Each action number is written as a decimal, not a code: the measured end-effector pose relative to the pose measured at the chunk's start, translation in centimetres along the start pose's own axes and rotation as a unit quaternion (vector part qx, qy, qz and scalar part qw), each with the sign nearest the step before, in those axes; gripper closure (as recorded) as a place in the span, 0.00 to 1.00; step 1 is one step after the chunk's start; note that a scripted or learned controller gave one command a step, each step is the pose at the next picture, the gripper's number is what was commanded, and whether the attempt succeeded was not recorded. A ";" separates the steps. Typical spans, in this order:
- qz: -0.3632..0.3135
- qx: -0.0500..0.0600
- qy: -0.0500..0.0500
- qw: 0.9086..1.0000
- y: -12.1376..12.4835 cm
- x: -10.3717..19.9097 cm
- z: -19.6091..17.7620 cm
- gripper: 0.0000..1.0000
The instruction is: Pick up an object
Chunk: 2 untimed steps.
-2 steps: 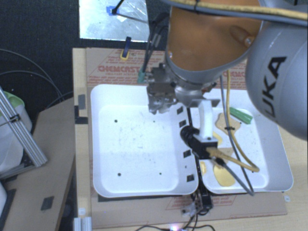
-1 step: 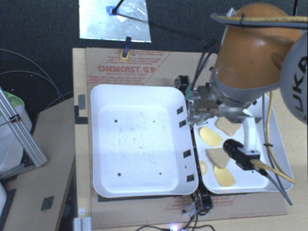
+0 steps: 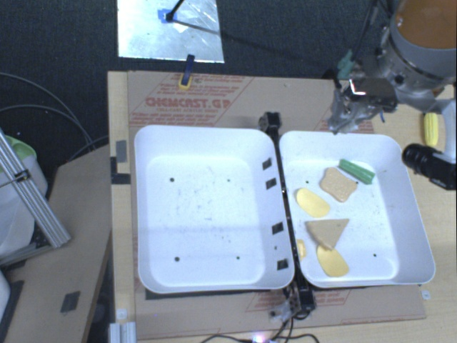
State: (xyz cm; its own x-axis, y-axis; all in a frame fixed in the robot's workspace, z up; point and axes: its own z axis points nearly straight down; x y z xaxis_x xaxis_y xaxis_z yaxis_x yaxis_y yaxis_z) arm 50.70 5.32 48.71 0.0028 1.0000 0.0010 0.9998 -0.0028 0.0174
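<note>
The right bin (image 3: 407,206) holds several small things. A green piece (image 3: 356,170) lies near its far edge, beside a tan cracker-like square (image 3: 338,184). A yellow oval (image 3: 312,203) lies closer to the divider. A tan wedge (image 3: 328,231) sits above another yellow oval (image 3: 332,261), and a small yellow piece (image 3: 300,249) lies at the bin's left wall. My gripper (image 3: 345,123) hangs above the bin's far rim, away from all of them, with nothing visibly between its fingers.
The left bin (image 3: 153,263) stands beside the right one, joined by a black hinge strip (image 3: 280,206). A metal sheet (image 3: 170,20) lies beyond the bench. A yellow object (image 3: 430,128) sits outside the right bin at far right.
</note>
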 end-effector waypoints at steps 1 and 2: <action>-0.007 0.005 0.002 1.000 0.5 8.1 -5.0 1.00; -0.006 0.009 0.000 1.000 -0.5 13.6 -1.3 1.00</action>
State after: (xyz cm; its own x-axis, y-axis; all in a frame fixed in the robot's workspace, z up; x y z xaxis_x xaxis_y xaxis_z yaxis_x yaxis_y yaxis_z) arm 50.25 18.89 50.00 -0.0090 1.0000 0.0015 1.0000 0.0090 -0.0012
